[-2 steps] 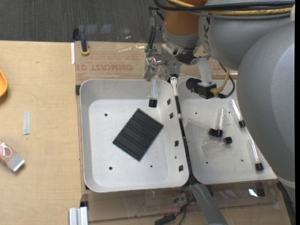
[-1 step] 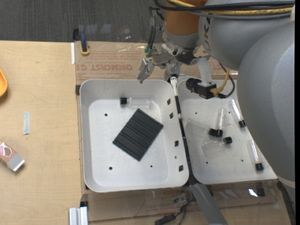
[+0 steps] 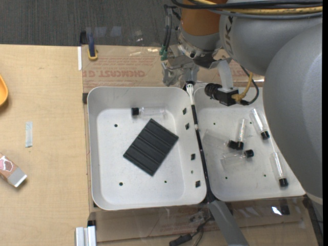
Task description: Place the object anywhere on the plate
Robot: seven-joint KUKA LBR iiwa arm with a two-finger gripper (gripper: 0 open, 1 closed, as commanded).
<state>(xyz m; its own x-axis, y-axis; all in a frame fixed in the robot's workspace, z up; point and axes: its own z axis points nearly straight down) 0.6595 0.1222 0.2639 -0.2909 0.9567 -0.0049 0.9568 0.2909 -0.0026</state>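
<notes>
The grey arm (image 3: pixel 287 60) with its orange band (image 3: pixel 205 9) takes up the whole two o'clock corner of the view, its wrist hanging over the back edge of the bins. Under it, the wooden worktop (image 3: pixel 41 101) carries two shallow white bins side by side.

The left bin (image 3: pixel 97 188) holds a ribbed black plate (image 3: pixel 151 146), a flat rectangle lying at a slant near the bin's centre. At eleven o'clock from the plate, apart from it, lies a clear tube with a black cap (image 3: pixel 148 111).

The right bin (image 3: pixel 220 188) holds several more clear tubes with black caps. One (image 3: pixel 238 136) lies near the bin's centre, with another (image 3: pixel 237 158) just beside it at six o'clock. Two lie out toward three o'clock: one (image 3: pixel 259 123) higher up and one (image 3: pixel 278 169) lower down near the rim.

The claw (image 3: pixel 177 76) sits at twelve o'clock, above the back rim of the left bin, close to the seam between the bins. It is small and cluttered by cables, so I cannot tell how it is set or whether it grips anything.

On the worktop at nine o'clock lie a small pale strip (image 3: pixel 28 135) and, lower, a pale block with a red patch (image 3: pixel 10 170).
</notes>
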